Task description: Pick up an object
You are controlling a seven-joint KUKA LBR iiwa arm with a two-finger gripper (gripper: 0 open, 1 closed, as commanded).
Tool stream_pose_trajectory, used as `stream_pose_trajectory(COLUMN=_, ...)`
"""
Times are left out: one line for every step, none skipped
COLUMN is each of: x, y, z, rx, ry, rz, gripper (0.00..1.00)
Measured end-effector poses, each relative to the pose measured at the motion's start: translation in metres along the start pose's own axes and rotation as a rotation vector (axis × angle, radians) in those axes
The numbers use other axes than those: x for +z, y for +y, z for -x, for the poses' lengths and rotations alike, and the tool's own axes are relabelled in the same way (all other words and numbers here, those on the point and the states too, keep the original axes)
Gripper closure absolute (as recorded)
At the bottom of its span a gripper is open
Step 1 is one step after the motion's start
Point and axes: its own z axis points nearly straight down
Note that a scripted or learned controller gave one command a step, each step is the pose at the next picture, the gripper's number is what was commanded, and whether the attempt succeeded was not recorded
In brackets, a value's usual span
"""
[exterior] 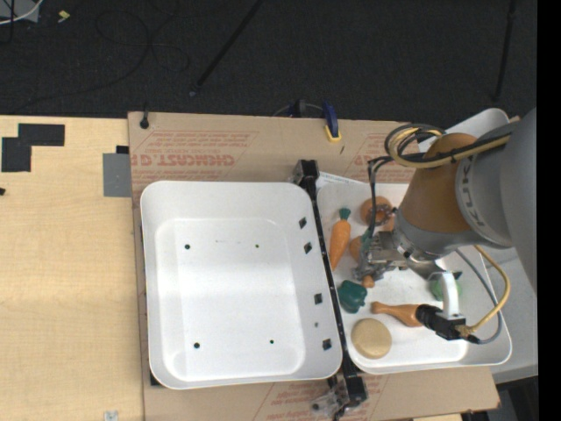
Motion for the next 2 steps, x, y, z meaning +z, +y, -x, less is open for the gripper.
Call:
stream_pose_trajectory(x=-0.065, y=0.063, z=-0.010, rx=-0.006, ry=-0.003, rz=0.012, gripper=1.00)
stream_pose_trajectory(x=-0.092, y=0.082, z=-0.063, rx=-0.008, ry=-0.001, rz=0.007, gripper=1.00)
